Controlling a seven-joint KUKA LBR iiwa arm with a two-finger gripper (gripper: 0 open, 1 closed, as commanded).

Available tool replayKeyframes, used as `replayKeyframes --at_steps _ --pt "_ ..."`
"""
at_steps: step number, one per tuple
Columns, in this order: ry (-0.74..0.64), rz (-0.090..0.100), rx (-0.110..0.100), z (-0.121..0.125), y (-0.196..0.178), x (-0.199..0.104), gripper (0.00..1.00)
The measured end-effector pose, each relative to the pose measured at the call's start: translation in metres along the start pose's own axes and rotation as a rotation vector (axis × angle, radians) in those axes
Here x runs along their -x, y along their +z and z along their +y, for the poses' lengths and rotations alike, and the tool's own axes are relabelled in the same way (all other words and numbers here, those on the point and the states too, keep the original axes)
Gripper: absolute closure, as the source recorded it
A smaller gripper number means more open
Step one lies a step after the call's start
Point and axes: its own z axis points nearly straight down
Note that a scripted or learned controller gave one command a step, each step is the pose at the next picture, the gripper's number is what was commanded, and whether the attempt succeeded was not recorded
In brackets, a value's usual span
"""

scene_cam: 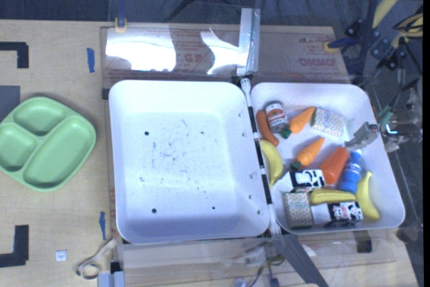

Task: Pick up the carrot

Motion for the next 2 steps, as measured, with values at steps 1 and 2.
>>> replayKeyframes --at_steps 1,2 --pt "-0.442 -0.001 0.003 0.057 0.118 -0.031 0.00" --pt "-0.090 -0.001 0.022 0.079 0.136 0.001 0.00"
